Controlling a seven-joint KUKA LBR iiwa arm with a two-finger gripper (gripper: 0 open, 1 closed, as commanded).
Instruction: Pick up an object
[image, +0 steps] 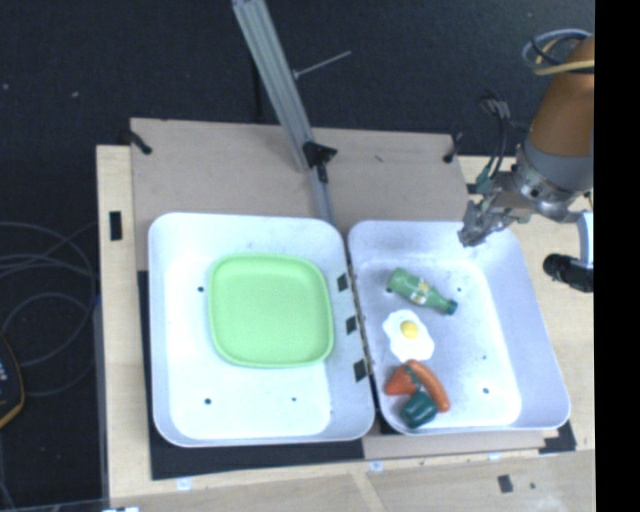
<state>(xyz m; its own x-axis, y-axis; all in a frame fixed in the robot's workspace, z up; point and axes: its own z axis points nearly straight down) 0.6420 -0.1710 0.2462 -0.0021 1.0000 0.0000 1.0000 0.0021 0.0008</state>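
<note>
Right bin, near to far: a green and orange toy cluster, a fried egg, a bottle, and, above the far corner, the gripper, empty, approach stage; next, descend onto one object.

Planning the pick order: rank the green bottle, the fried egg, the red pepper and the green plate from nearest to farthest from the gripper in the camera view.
From the gripper, above the right bin's far edge:
1. Green bottle, far part of the right bin.
2. Fried egg, middle of that bin.
3. Red pepper, near end of that bin.
4. Green plate, in the left bin.
</note>
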